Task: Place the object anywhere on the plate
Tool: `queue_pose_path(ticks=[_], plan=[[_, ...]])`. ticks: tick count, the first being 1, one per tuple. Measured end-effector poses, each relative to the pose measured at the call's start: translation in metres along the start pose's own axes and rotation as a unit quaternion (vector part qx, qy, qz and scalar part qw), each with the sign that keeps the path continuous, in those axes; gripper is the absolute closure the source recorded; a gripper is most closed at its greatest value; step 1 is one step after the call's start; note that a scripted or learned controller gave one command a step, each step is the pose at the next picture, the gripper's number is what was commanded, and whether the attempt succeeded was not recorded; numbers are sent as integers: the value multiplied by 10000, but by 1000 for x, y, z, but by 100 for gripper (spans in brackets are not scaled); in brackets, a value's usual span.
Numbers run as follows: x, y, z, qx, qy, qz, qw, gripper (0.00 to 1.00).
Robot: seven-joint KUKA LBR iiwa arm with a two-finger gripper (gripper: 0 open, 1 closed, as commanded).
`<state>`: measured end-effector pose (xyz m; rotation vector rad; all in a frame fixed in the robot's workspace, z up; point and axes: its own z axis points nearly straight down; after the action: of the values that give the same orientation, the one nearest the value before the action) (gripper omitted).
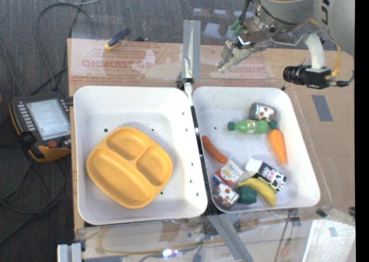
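A yellow plate (130,166) with three compartments lies in the left bin (92,105), with nothing on it. The loose objects lie in the right bin (294,117): a green bottle (251,126), a small can (262,111), an orange carrot (278,144), a thin red-orange stick (214,150), a banana (262,190) and several small cartons. My gripper (229,64) hangs high over the bench, just behind the right bin's back left corner. It is open, with nothing between its fingers, well clear of every object.
A metal divider (190,53) runs back from where the bins meet. A teach pendant (40,122) lies left of the bench, with cables on the floor. A black part on the arm (308,73) sticks out over the right bin's far corner.
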<state>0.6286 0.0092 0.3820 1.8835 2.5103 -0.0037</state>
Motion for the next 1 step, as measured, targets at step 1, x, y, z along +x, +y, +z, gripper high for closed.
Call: queue_pose_path(ticks=[1], plan=[[113, -6, 43, 21, 11, 1935, 9811, 100]])
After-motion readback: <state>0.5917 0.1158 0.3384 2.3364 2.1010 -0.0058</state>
